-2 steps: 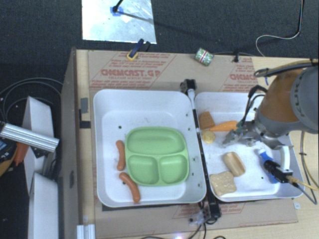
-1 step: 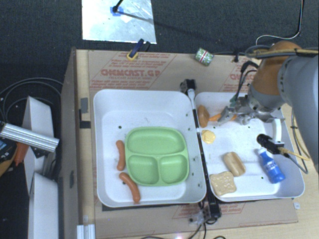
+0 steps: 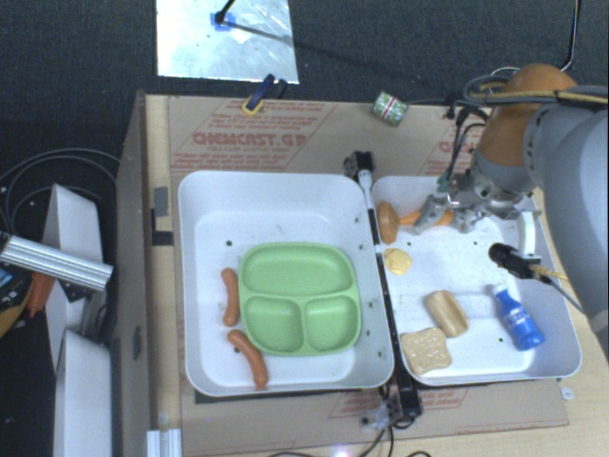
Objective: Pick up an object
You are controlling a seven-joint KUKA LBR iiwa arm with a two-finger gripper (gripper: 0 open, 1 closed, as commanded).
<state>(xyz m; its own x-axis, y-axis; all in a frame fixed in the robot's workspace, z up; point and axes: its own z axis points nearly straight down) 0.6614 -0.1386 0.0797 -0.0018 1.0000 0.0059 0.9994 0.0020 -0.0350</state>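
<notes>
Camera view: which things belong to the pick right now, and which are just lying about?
Job in hand: gripper, orange carrot beside it, right bin.
Lying about: bread roll, toast slice, blue bottle, green divided tray, two sausages, green can outside the bins.

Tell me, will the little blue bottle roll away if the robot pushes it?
Probably, yes. The blue bottle lies on its side in the right bin, and its body looks round, so a sideways nudge could roll it. It looks like small toy plastic, so likely light and stiff. Its smooth sides might slip when pinched.
</notes>
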